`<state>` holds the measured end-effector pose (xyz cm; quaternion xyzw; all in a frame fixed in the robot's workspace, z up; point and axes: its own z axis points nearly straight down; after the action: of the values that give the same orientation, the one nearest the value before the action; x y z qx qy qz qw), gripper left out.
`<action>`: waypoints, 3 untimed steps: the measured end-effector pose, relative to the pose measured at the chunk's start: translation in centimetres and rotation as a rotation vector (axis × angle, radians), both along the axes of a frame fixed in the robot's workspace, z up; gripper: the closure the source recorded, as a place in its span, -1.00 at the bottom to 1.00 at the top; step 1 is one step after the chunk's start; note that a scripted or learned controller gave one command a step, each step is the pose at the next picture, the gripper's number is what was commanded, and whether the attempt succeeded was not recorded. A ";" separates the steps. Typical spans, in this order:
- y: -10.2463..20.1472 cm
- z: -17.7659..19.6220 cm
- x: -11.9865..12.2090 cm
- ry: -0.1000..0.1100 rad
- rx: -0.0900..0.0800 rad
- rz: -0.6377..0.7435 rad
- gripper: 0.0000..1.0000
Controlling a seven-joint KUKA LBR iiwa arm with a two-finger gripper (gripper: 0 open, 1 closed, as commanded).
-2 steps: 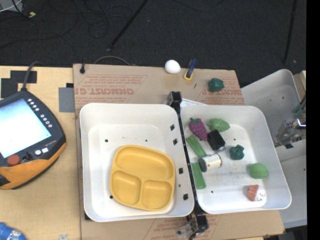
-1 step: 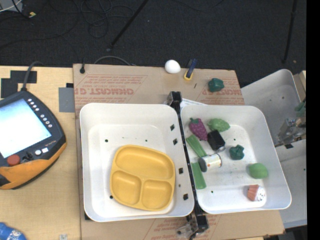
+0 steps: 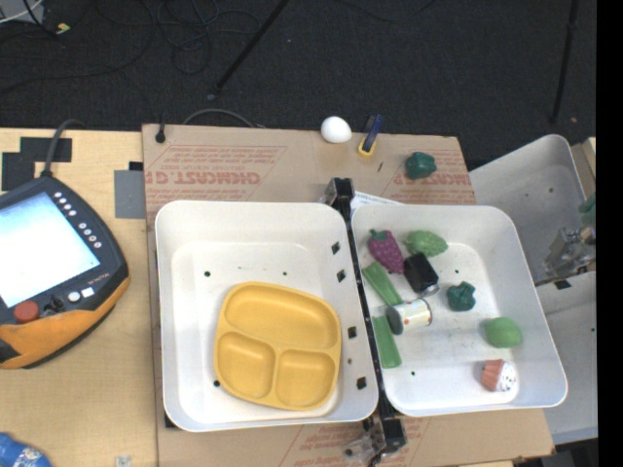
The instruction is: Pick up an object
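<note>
The right white bin holds several small objects. A purple grape bunch and a light green leafy piece lie near its far edge. Beside them is a black block. A long green vegetable lies along the left wall, with a silver can and a green strip below it. A dark green piece, a round green fruit and a red-and-white piece sit toward the right and front.
The left white bin holds a yellow divided tray. On the cardboard behind the bins lie a white ball, a blue-and-yellow tool and a dark green toy. A teach pendant rests at left.
</note>
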<state>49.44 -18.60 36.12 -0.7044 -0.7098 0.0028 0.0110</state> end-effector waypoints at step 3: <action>-0.1 2.7 0.0 0.006 0.003 0.017 1.00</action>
<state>49.43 -18.71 38.84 -0.6982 -0.7158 0.0038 0.0139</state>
